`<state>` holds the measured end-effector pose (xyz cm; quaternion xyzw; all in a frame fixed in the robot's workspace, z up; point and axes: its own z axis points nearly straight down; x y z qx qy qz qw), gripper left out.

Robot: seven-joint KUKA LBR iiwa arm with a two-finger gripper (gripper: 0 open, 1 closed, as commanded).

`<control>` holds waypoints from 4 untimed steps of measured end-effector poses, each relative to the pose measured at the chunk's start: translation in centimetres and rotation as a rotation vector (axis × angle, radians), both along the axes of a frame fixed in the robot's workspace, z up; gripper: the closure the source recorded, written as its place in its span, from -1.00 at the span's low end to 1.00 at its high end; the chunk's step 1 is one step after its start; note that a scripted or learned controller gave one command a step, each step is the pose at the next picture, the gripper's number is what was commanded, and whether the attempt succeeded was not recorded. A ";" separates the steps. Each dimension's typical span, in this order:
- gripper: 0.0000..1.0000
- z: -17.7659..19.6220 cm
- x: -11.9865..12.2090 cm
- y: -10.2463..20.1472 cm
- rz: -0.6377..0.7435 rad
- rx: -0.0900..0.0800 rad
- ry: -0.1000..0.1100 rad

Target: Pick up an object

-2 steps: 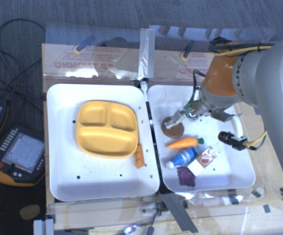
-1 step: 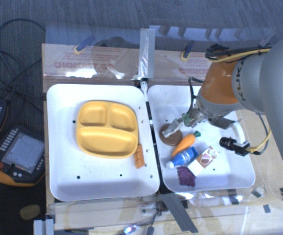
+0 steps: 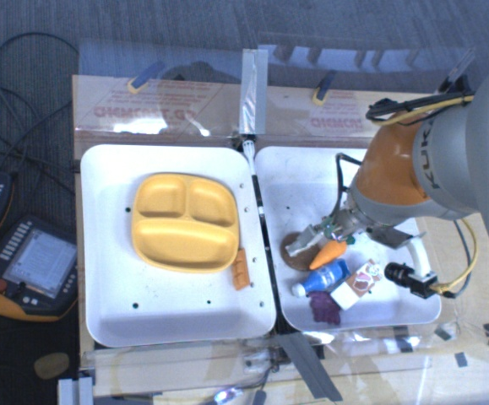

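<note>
Orange carrot [image 3: 328, 254] lies in the right bin [image 3: 290, 171], near that bin's middle, tilted with its leafy end toward my pincer [image 3: 335, 229]. A brown round item [image 3: 293, 251] lies touching the carrot on its left. A blue bottle [image 3: 321, 279] with a white cap lies just below the carrot, pointing toward the bin's lower left. A purple object [image 3: 325, 308] sits at the bin's near wall, just below the bottle. A small white packet [image 3: 356, 283] with a red print lies beside the bottle on its right.

My pincer is low over the right bin, directly above the carrot's leafy end and close to the brown item. I cannot tell how my pincer stands, nor whether it touches any object. My wrist carries the orange band [image 3: 388, 175], with black cable [image 3: 413, 104] looped around it.

The left bin [image 3: 100, 310] holds a yellow divided plate [image 3: 184, 221] lying flat near its centre. A small orange piece [image 3: 241, 270] lies just beside the plate's lower right corner. Both bins rest side by side on the surface [image 3: 100, 104].
</note>
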<state>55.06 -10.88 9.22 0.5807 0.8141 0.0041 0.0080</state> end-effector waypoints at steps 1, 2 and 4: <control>-1.00 0.0 -2.9 -7.7 0.050 -0.002 0.001; -1.00 0.1 -5.4 -8.9 0.131 0.008 -0.008; -1.00 -0.1 0.0 -1.2 -0.182 0.000 0.004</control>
